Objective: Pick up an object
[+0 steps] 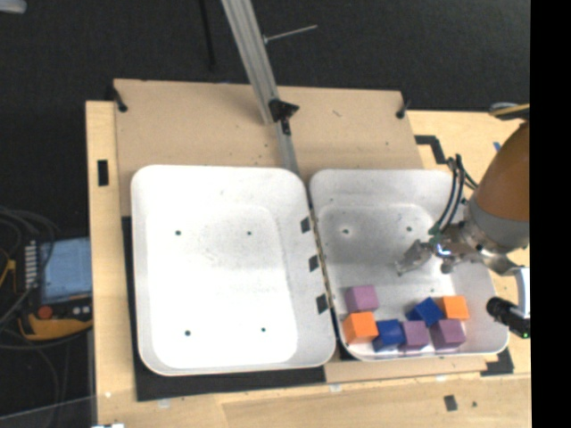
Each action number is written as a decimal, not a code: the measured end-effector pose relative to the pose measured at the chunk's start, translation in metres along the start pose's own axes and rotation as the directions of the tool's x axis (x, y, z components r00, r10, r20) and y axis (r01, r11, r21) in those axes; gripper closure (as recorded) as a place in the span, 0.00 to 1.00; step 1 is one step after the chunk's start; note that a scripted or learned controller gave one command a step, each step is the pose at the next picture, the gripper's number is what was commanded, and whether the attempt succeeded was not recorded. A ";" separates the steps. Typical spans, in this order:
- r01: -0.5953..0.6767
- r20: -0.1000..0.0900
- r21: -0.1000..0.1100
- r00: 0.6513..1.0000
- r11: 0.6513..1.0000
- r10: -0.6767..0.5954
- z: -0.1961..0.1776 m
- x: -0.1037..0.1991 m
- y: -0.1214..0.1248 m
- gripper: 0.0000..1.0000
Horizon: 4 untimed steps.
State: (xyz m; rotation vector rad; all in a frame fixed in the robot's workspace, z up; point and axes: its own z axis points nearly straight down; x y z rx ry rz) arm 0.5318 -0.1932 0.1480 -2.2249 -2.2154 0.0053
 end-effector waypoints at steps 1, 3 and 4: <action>0.002 0.003 -0.006 1.000 1.000 -0.002 0.050 -0.002 0.001 0.00; 0.001 0.001 -0.010 1.000 1.000 -0.001 -0.007 -0.003 0.000 1.00; 0.006 0.002 -0.011 1.000 1.000 -0.006 -0.058 -0.013 0.008 1.00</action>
